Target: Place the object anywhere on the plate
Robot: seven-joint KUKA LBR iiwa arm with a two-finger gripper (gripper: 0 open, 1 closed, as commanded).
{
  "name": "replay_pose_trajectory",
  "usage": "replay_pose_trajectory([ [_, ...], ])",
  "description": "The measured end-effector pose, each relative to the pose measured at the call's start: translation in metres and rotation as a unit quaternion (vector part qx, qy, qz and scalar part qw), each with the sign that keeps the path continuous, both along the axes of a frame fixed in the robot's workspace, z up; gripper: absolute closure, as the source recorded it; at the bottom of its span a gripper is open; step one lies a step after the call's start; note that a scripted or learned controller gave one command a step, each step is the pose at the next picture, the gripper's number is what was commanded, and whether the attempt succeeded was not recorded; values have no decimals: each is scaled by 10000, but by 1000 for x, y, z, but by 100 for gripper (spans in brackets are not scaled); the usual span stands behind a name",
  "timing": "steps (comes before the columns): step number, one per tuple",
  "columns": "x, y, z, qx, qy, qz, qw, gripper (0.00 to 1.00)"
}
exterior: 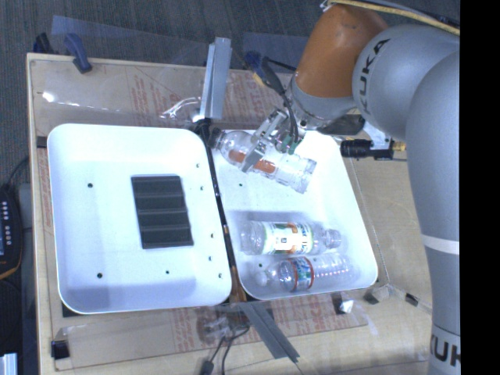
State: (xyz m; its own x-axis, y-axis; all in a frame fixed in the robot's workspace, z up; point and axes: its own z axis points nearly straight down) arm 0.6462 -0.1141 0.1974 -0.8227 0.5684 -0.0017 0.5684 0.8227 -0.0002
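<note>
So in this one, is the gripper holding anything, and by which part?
It looks so: the gripper is closed around the middle of a clear plastic bottle, at its orange label, over the right bin. The bottle lies tilted, cap end toward the divider.

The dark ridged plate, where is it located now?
The dark ridged plate lies flat in the middle of the left bin, across the divider from the three bottles in the right bin.

Two white bins [117, 287] on a tan bench [391, 209] with faint red print. Dark grey ribbed plate [162, 211] in the left bin. Clear bottles: one with an orange label [266, 162], one with a white-green-orange label [285, 238], one with a red-blue label [301, 272]. Grey arm [422, 92] with an orange band.
</note>
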Motion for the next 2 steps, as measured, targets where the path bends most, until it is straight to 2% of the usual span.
replay_pose_trajectory([
  [1, -23, 61, 55, -2, -10, 1289, 9917, 100],
  [2, -36, 108, 77, -3, -13, 1760, 9844, 100],
])
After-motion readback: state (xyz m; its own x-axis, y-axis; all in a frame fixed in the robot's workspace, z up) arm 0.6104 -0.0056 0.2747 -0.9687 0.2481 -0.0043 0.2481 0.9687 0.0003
